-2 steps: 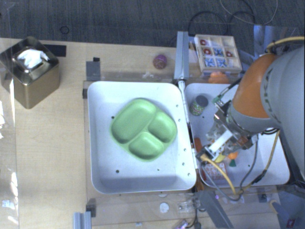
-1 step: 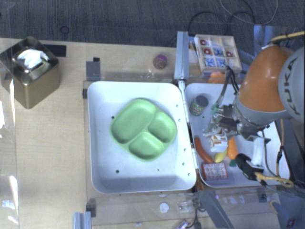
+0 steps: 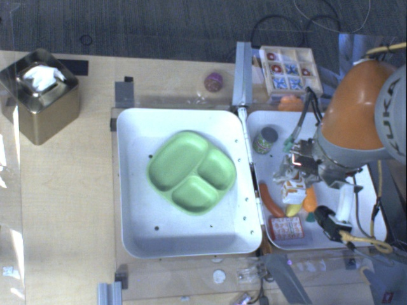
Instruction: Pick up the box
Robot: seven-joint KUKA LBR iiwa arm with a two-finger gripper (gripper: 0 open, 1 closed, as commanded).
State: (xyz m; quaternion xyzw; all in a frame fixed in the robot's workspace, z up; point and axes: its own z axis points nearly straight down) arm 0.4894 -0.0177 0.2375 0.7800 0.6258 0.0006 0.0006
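Gripper [image 3: 297,161] low over cluttered right bin [image 3: 362,182], likely positioning for pick; small box [image 3: 294,188] just below it; finger state hidden, cannot tell.

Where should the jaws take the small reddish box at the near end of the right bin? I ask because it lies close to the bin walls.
Probably from straight above, closing across the narrower width of the box. It lies flat, label up, near the front wall of the right bin, with the orange sausage-shaped piece beside it, so a sideways approach looks blocked.
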